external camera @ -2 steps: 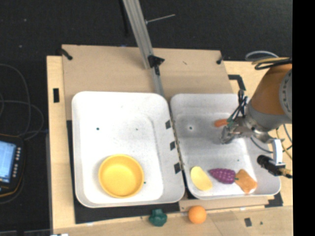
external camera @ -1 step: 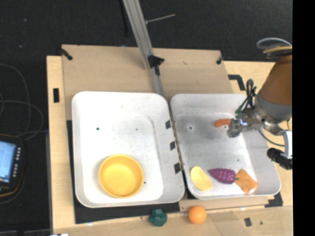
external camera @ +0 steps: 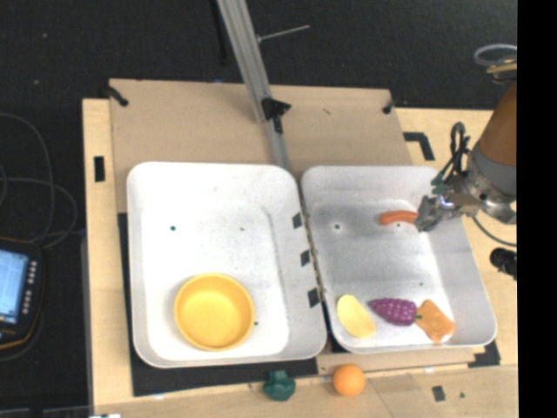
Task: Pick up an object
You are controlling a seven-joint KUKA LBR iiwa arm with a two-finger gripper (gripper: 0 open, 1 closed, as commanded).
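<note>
Two shallow white plastic bins sit side by side on a pale tan tabletop point(external camera: 218, 124). The left bin point(external camera: 209, 207) holds a round yellow bowl point(external camera: 214, 311) near its front edge, smooth and shallow with a raised rim. The right bin point(external camera: 365, 251) holds four things. A small orange-red sausage-shaped object point(external camera: 396, 218) lies toward the back of that bin, and the tool point(external camera: 428, 213) sits at its right end, touching or very nearly touching it. The view is too small and blurred to tell whether the tool is spread or clenched, or whether the object lies between its tips. Along the front of the right bin lie a smooth pale yellow oval piece point(external camera: 354, 315), a bumpy purple grape-cluster toy point(external camera: 392, 310) just beside it, and a chunky orange wedge-shaped piece point(external camera: 435, 320) touching the purple toy's right end.

Both bins have rounded corners and a matte surface flecked with small dark specks. On the tabletop in front of the bins rest a small orange ball point(external camera: 348, 380) and a dark green lumpy object point(external camera: 278, 386). A grey metal rail point(external camera: 248, 50) slants in from the top, ending between the bins. The tabletop stands on a dark floor point(external camera: 52, 42), where a handheld screen device point(external camera: 16, 290) with cables lies at the left edge.
</note>
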